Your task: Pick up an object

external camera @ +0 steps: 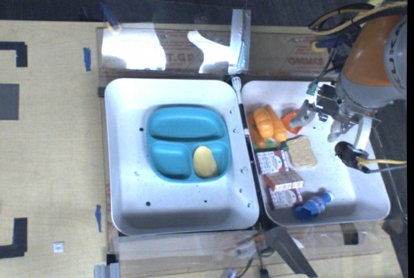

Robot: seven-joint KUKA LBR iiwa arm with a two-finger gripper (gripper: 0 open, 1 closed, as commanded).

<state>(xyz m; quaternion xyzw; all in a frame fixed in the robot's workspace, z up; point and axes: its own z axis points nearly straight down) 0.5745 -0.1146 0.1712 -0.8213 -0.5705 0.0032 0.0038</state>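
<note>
My gripper (321, 120) hangs over the upper middle of the right bin (369, 196), open with nothing between its fingers. Just left of one fingertip lies a small red piece (291, 120), beside two orange items (266, 125). A tan, bread-like slab (301, 154) lies below the gripper. Two red-and-white cartons (278, 170) sit along the bin's left side, and a blue bottle (314, 203) lies near its front edge.
The left bin (123, 141) holds a blue divided tray (184, 134) with a yellow egg-shaped item (205, 161) in its lower right compartment. A clear panel and a metal post (239, 41) stand behind the bins. Cables (362, 157) trail off the wrist at the right.
</note>
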